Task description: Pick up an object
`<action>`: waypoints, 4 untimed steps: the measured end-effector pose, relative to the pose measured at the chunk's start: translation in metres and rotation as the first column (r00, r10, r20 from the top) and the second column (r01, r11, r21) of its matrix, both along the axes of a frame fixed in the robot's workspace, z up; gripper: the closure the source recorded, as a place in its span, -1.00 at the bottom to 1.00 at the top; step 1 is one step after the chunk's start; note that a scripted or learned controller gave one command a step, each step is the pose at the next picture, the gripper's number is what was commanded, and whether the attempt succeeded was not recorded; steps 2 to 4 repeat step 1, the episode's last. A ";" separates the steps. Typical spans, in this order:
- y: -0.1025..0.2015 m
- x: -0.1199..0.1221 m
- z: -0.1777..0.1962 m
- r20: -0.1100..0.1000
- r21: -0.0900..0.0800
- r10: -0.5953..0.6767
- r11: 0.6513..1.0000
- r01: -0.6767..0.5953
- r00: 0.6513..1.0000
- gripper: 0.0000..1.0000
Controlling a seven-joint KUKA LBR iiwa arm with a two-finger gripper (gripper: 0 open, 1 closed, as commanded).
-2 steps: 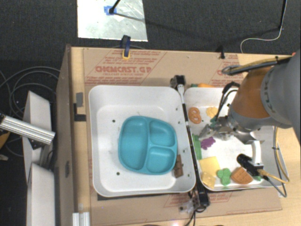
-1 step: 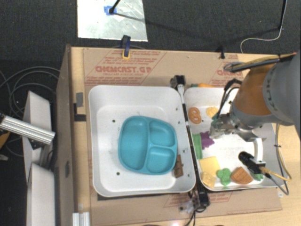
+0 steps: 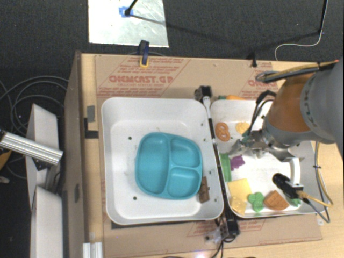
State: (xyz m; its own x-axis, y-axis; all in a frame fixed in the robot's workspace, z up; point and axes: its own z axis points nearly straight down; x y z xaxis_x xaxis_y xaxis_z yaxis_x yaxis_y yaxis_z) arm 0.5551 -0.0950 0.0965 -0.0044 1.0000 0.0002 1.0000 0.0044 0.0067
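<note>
Camera view: gripper (image 3: 243,148) hovered over purple toy (image 3: 237,160), right bin (image 3: 309,208) 9 o'clock; finger state unclear; reach step; next, descend and close.

My arm (image 3: 301,109) covers the right bin's (image 3: 236,211) upper right part, and the gripper (image 3: 252,143) is too blurred for me to read.

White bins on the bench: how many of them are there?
2. The left bin holds a blue plate. The right bin holds small toy foods, and the arm hides part of it.
</note>
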 end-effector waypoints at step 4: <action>0.006 -0.017 -0.011 -0.001 -0.001 -0.005 1.000 0.005 1.000 -1.00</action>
